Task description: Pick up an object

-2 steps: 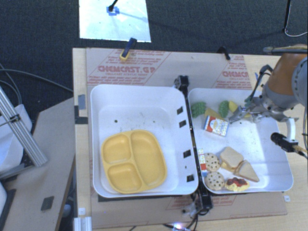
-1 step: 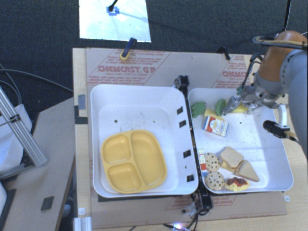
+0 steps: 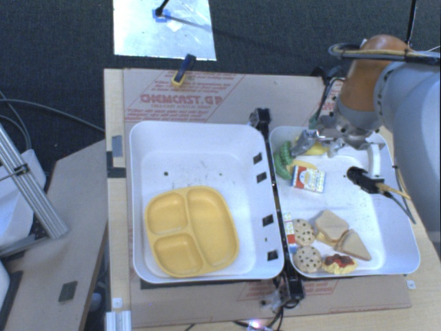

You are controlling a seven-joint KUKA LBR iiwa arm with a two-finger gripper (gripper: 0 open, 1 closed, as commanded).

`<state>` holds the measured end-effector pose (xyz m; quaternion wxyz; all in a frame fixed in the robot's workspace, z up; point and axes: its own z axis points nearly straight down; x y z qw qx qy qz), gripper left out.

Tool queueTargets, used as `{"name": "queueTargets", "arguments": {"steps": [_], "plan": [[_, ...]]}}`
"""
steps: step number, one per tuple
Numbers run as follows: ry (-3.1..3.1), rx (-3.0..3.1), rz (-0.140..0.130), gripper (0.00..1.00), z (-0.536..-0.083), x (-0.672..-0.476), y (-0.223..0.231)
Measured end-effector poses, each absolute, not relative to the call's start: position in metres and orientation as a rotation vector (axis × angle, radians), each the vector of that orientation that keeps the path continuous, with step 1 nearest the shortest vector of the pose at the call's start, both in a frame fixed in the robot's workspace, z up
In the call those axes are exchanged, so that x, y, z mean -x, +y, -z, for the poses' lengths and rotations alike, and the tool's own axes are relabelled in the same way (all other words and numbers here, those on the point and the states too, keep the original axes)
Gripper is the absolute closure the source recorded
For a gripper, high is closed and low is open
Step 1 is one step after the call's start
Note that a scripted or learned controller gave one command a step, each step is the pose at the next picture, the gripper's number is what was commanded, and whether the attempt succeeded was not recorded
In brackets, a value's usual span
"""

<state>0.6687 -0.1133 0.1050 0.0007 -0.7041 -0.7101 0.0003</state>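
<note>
Nearest me, at about 7 o'clock in the right bin (image 3: 408,252), sit two cookies (image 3: 304,232), with two bread slices (image 3: 332,226) just beside them toward 6 o'clock and a small red-and-yellow piece (image 3: 337,263) against the near rim. In the left bin (image 3: 180,142), a yellow divided plate (image 3: 191,230) lies toward the near side.

Farther in, near the middle of the right bin, a small carton (image 3: 308,178) lies flat. Beyond it, at roughly 11 o'clock, the gripper (image 3: 306,141) hangs low over a yellow toy (image 3: 315,150), with a green toy (image 3: 283,161) pressed against the divider wall at its 9 o'clock. I take the yellow toy as the likely target, though the wrist covers much of it and I may be misreading its shape. I cannot tell whether the pincer is apart or together from this angle.

My worries from here:
- The yellow and green toys lie touching or nearly so, and a closing grip could catch both or nudge one away.
- The spot is tight against the bin's corner, so the wall could block a clean descent.
- The carton sits just beside, at the target's 6 o'clock, and could be knocked.

Farthest off, a blue-and-yellow tool (image 3: 182,69) rests on the cardboard.
</note>
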Motion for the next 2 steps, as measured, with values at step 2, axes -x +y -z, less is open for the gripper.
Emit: {"name": "queueTargets", "arguments": {"steps": [2], "plan": [[-2.211, 2.228, -0.008, 0.00, -0.084, -0.520, -0.156]]}}
